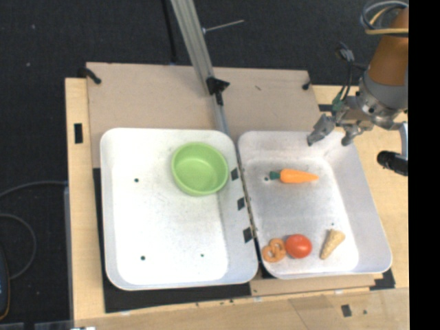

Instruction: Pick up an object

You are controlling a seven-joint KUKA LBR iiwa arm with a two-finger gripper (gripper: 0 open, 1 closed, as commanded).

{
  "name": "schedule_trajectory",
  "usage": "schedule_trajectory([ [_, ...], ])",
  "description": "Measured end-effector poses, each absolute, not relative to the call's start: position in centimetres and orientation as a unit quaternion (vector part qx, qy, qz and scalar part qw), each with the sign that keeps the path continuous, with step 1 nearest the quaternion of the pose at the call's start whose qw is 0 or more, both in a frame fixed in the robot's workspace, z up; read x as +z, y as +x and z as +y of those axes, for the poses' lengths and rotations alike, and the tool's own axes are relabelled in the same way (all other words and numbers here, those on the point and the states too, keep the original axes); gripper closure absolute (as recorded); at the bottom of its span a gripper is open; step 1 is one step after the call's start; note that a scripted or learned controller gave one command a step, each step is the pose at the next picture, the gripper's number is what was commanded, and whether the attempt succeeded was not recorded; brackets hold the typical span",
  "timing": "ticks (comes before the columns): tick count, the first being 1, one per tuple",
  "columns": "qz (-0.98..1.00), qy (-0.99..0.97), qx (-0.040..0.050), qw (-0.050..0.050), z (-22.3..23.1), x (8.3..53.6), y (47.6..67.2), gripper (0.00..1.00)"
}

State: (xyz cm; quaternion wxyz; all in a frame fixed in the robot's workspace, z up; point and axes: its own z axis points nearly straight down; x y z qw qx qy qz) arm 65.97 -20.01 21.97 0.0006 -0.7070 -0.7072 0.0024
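Observation:
In the right bin (357, 184) an orange carrot (297, 177) lies near the back. At the bin's front sit a pretzel (273, 250), a red tomato (298, 245) and a tan cone (332, 243). My gripper (334, 132) hangs over the bin's back right corner, above and to the right of the carrot. Its two fingers are spread apart with nothing between them.
A green bowl (199, 169) stands in the left bin (124, 205) near its back right. A slanted metal pole (196, 43) rises from behind the bins' dividing edge. Brown board surrounds both bins.

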Motion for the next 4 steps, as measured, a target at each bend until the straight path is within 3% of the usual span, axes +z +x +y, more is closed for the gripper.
schedule_trajectory([
  [2,-0.706,-0.708,0.0023,0.0,-20.4,10.5,65.3,0.0],
  [3,-0.706,-0.708,-0.0002,-0.004,-20.5,12.1,65.5,1.0],
  [4,-0.707,-0.707,-0.0017,-0.002,-20.8,17.3,64.7,1.0],
])
